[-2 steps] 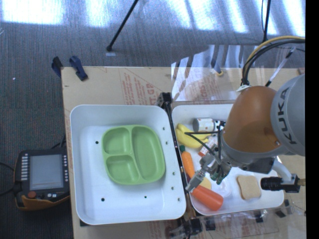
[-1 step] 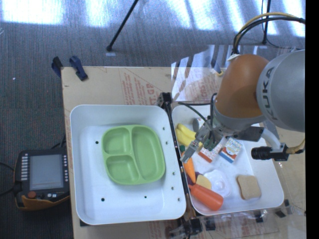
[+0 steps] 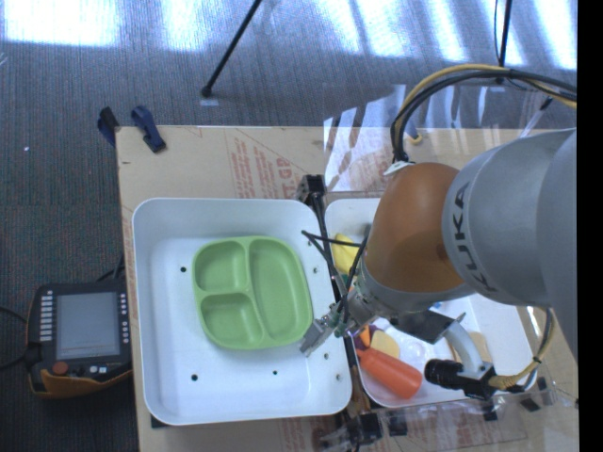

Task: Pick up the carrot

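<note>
The carrot is a stubby orange piece lying near the front-left corner of the right bin. The big grey arm with its orange band hangs over that bin and hides most of it. Below the band the gripper pokes out as a small grey metal part over the wall between the two bins, just left of and slightly above the carrot. Nothing is seen held in it.
A green three-section plate lies in the left bin. A yellow item and a dark purple item lie in the right bin beside the arm. A teach pendant sits on the floor at left.
</note>
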`<state>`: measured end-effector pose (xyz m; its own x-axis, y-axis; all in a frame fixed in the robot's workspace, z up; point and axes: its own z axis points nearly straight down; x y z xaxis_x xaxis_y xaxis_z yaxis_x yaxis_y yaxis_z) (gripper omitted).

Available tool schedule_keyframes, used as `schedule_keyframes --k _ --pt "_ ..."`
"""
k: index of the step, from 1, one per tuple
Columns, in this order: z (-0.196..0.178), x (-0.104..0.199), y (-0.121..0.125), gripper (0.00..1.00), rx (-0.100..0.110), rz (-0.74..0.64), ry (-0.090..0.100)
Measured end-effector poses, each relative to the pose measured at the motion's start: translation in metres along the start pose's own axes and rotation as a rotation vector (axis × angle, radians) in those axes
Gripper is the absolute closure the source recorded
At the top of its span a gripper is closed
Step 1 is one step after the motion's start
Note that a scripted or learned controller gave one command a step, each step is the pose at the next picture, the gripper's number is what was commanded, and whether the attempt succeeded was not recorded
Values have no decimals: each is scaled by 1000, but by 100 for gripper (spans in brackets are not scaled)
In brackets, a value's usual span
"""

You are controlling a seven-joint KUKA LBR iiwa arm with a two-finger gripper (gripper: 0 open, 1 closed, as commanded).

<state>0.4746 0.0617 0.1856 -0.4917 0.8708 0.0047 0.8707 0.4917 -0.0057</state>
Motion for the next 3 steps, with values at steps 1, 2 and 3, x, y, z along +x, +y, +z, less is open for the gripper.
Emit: schedule_keyframes --k 1,2,3 --pt "55 -67 -34 0 -15 133 16" --pt "47 -52 -28 100 -11 114 47" --pt "37 -51 -27 100 -11 113 50"
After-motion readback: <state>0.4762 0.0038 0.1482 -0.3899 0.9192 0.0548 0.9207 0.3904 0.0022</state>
